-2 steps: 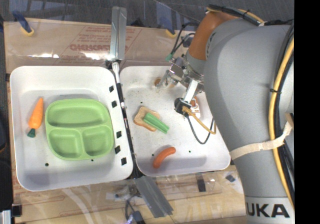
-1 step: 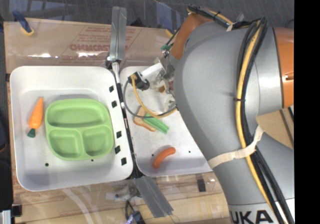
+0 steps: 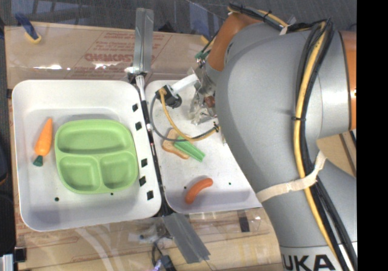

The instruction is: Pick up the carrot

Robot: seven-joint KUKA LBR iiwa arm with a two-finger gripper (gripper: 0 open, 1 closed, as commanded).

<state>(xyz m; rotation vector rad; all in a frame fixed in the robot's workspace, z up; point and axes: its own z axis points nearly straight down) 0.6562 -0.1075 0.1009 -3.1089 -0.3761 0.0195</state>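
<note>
Carrot (image 3: 43, 136): lay in the left bin (image 3: 24, 203), against its left wall, orange body pointing far and dark green stub toward the near side, just beside the left rim of the green plate (image 3: 95, 154).
Carrot against gripper: well apart; the gripper (image 3: 203, 103) hung over the far part of the right bin (image 3: 233, 182), with the divider between the bins lying between them.
Gripper: largely hidden behind the grey arm (image 3: 273, 112) and its wrist hardware; whether it was spread or pressed together could not be told.
Surface: two shallow white bins sat side by side on a bench covered with brown cardboard (image 3: 91, 51) under a clear sheet; dark floor showed beyond the far edge.
Green plate: three compartments, resting in the middle of the left bin, nothing visible in them.
Right bin contents: a green bean-like piece (image 3: 191, 150) lying across a tan piece (image 3: 174, 151) near the bin's middle, and an orange sausage-shaped item (image 3: 198, 190) nearer the near edge.
Cable: a yellow and black cable (image 3: 167, 112) looped from the wrist down into the right bin.
In the way: the arm's bulk covered the right side of the right bin; nothing lay on the carrot.
</note>
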